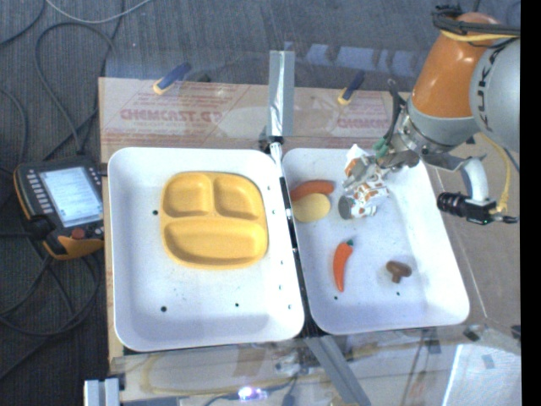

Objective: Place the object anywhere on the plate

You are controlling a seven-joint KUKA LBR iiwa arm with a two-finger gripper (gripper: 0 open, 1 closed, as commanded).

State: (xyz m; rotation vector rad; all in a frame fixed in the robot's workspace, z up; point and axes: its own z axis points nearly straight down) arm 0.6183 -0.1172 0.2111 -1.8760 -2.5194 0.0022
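A yellow plate [215, 218] with three compartments lies in the left bin [135, 311]. In the right bin [439, 303] lie an orange carrot [341, 263], a small brown piece [398, 269], and a yellow potato-like piece [312, 208] overlapping a reddish sausage-shaped piece [311, 189]. My gripper [362, 186] hangs over the upper part of the right bin, just right of the yellow and reddish pieces. Its tip looks white with orange marks. The carrot is below it, apart from it.
A metal divider post [280, 91] stands between the bins at the back. A teach pendant [61, 200] lies left of the bench. Two clamps [172, 78] sit on the cardboard behind the bins. The arm's orange band [456, 62] is at the upper right.
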